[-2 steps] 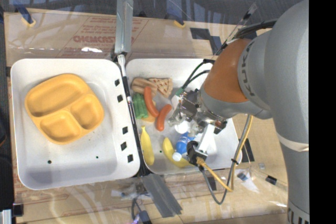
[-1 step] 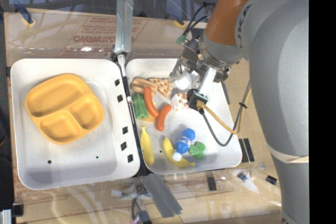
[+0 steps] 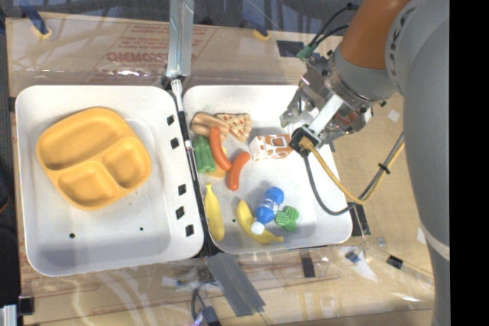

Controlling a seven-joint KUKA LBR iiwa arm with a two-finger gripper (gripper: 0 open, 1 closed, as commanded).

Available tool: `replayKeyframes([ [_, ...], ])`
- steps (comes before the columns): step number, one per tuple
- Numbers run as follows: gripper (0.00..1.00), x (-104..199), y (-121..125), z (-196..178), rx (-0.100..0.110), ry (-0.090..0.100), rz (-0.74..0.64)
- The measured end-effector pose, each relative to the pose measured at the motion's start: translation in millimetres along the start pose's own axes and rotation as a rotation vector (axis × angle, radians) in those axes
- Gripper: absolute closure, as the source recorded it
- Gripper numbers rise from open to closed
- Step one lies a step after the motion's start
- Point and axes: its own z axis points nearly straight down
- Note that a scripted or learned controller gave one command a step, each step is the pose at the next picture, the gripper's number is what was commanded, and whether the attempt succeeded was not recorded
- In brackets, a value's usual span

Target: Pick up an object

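1. The hand (image 3: 296, 126) is hanging over the right side of the right bin (image 3: 317, 234). I cannot tell whether it is released or clenched.
2. A small boxy carton (image 3: 270, 146), blotched brown on white, is lying in that bin just beside the hand. Its long axis is running across the view, one end pointing at the hand.
3. Glossy toy foods are lying to its left and nearer the camera: rounded orange sausages (image 3: 219, 147), curved yellow bananas (image 3: 214, 214) and a blue bottle (image 3: 267, 206).
4. A smooth yellow compartment tray (image 3: 93, 156) is sitting in the left bin (image 3: 46, 240).

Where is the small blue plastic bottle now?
In the camera view, the blue bottle lies toward the bottom of the right-hand white bin, between a yellow toy banana and a green toy.
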Motion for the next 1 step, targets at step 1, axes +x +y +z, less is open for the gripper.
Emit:
replayKeyframes([
  [1, 1.00, -73.5, -20.2, 87.0, 0.009, -0.008, 0.061],
])
